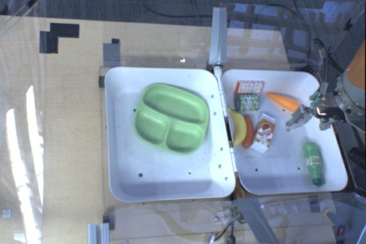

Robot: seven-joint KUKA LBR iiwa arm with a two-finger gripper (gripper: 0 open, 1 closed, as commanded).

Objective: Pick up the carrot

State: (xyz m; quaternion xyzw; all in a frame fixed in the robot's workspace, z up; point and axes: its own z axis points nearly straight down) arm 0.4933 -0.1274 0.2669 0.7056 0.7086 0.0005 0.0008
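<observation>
Carrot, a small orange tapered plastic toy (pixel 283 101), lies in the right white bin (pixel 286 180) just up and left of the fingers (pixel 302 117), apart from them. They look spread and grasp nothing. It is probably light, stiff and slick; grip across its thick middle.

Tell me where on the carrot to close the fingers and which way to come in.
Grip the carrot across its thicker middle, coming straight down from above. It lies flat in the right bin, long axis running left to right, so fingers should straddle its narrow width. The can sits close at its left end; the gripper is just to its right, probably best placed there.
</observation>
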